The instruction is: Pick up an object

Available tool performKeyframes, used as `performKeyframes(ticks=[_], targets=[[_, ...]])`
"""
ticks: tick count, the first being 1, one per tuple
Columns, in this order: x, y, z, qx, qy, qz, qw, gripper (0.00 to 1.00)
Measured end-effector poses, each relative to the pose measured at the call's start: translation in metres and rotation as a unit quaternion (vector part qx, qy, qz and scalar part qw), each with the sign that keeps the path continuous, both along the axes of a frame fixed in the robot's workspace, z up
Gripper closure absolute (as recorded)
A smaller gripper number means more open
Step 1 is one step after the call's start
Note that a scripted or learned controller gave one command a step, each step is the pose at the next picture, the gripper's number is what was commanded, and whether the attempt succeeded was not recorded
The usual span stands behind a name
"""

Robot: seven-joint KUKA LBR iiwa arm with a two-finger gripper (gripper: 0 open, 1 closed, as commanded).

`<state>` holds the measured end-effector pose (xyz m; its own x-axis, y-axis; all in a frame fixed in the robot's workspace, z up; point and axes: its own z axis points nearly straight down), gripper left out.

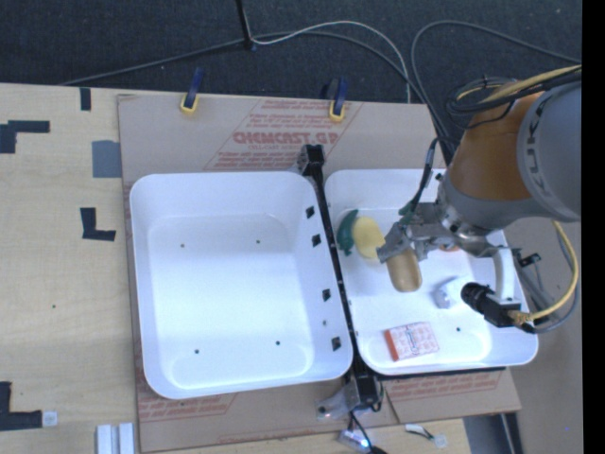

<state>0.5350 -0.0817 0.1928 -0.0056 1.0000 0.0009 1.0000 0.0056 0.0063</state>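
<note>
My gripper (405, 250) hangs over the middle of the right bin (510, 353), below the grey arm with its orange band (492, 154). A tan, rounded object (406, 273) lies directly under the gripper's tip and partly behind it. I cannot tell whether it is touching. Just left of the gripper, near the divider, sits a yellow and green object (360, 235). A small grey piece (442, 297) lies to the right. A red and white packet (410, 340) rests flat near the bin's front wall.
The left bin (151, 282) stands beside the right one, with a black divider (326, 253) between them. A black fitting with a yellow cable (492, 305) hangs over the right bin's right side. Two clamps (192, 95) hold the cardboard at the back.
</note>
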Motion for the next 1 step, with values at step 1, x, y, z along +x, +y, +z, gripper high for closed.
performKeyframes(ticks=[1], targets=[[-0.0095,0.0588,0.0029,0.0003,0.003,0.0,1.0,1.0]])
